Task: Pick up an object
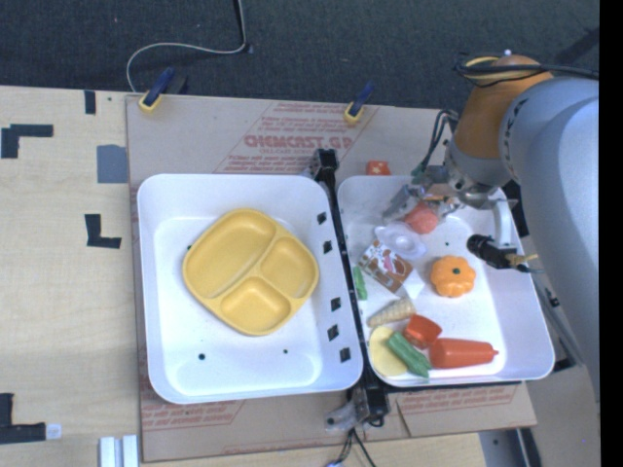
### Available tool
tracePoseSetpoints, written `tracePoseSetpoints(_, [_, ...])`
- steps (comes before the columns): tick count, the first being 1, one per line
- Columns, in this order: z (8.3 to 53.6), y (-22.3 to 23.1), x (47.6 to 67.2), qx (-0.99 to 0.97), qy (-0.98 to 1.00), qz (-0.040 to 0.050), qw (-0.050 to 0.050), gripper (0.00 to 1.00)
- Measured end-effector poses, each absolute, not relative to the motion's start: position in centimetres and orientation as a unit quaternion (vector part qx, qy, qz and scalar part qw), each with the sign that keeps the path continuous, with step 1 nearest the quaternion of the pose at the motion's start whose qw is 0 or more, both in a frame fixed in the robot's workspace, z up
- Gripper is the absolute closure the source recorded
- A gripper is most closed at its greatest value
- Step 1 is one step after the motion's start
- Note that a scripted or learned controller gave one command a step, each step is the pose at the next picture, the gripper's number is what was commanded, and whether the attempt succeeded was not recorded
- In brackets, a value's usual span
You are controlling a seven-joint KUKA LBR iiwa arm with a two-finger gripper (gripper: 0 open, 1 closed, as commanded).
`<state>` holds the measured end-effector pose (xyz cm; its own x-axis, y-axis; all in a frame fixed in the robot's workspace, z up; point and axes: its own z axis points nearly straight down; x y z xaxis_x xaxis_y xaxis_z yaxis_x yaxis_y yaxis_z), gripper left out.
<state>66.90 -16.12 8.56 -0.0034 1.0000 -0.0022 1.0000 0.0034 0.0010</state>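
We see the tool (425, 197) low over the far part of the right bin (526, 343), reaching in from the right under the arm's orange band (487, 115). Directly beneath and just near of it lies a small pinkish-red object (423, 220), so close to the tool tip that we cannot say whether the two touch. We cannot tell whether the tool is released or clenched; the wrist hides that part, and nothing shows plainly between its parts, so we do not count anything as held.

If the pinkish-red object is the target, we judge that the coming move is almost straight down, with hardly any sideways travel. It looks roundish, with no clear long axis.

The right bin is crowded. Just near of the pinkish piece sits a clear plastic item (402, 239), then a printed packet (385, 266). An orange pumpkin (453, 276) sits to the right of these. At the near end lie a pale corn-like piece (391, 311), a red pepper (421, 330), a green pod (409, 353) and a long red-orange carrot (462, 353), packed close together.

The left bin (165, 358) holds one yellow divided plate (251, 270), lying flat and turned at a slant.
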Motion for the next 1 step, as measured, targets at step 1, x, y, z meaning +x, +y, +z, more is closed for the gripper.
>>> tracePoseSetpoints(1, [9.71,-16.19,67.01,0.706,0.708,0.0006,0.002,1.00])
